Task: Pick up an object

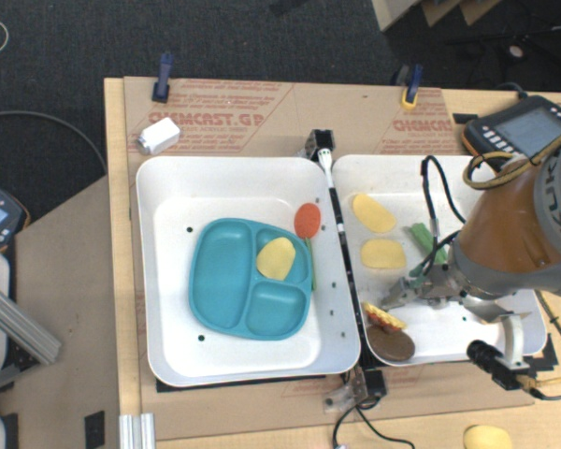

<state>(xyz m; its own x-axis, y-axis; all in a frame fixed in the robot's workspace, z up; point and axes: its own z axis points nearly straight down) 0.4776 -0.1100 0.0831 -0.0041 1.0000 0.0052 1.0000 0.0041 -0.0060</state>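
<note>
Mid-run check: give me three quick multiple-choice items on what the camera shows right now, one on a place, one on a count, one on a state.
1. Where does the blue divided tray lie?
A. Left bin
B. Right bin
C. On the cardboard outside the bins

2. How many yellow pieces lie on the blue tray?
A. None
B. One
C. Three

3. Where is the end effector?
A. Over the left bin
B. Low in the right bin
C. Parked off the bench

Answers: 1 A, the tray sits inside the left bin. 2 B, a single yellow piece rests in its upper right compartment. 3 B, it sits low in the right bin, near the brown piece.
</note>
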